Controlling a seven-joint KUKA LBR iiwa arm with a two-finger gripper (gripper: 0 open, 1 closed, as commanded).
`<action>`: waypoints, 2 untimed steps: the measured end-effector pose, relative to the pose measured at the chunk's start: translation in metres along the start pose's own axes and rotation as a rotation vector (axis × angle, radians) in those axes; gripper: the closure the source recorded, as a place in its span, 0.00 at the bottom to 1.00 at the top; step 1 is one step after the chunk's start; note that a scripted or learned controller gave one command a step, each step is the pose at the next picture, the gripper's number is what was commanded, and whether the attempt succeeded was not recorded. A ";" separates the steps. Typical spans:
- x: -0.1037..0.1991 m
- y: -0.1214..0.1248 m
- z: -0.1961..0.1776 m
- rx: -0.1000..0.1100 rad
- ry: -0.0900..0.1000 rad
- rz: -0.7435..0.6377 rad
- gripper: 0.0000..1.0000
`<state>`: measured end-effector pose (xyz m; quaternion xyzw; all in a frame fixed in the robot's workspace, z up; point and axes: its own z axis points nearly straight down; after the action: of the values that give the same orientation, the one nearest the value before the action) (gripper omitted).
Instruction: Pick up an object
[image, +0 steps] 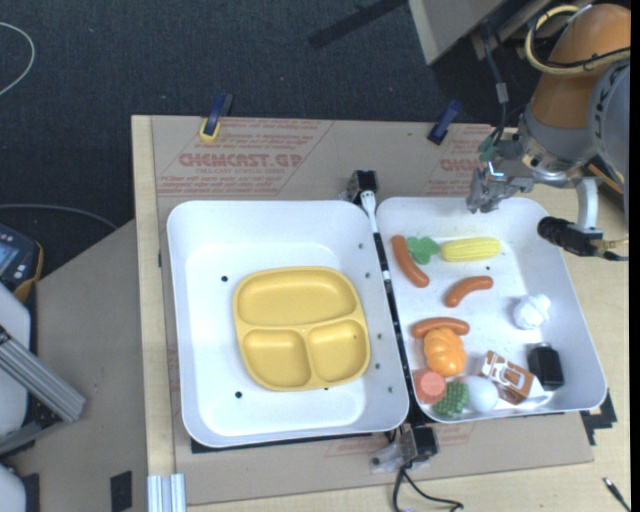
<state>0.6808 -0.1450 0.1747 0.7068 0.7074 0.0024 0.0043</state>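
Observation:
My gripper (486, 200) hangs over the far edge of the right bin (575, 300), above and a little right of the yellow corn cob (470, 249). Nothing shows between its fingers. The right bin holds the corn, a green leafy piece (423, 248), three sausages (408, 260) (468, 290) (439, 326), an orange fruit (445, 351), a red slice (430, 385), broccoli (453, 399), a white egg (483, 396), a brown and white packet (508, 375), a black block (546, 365) and a white crumpled piece (531, 311).
The left bin (200, 300) holds a yellow divided plate (300, 326). The bins sit on a cardboard sheet (300, 150) held by clamps (212, 117) (443, 121) at its far edge. The arm (575, 90) comes in from the upper right.

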 end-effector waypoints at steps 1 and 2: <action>-0.001 0.002 -0.055 0.000 0.000 0.000 1.00; 0.052 -0.006 -0.065 0.009 0.004 -0.004 1.00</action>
<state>0.6743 -0.0927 0.2399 0.7053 0.7089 0.0005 -0.0003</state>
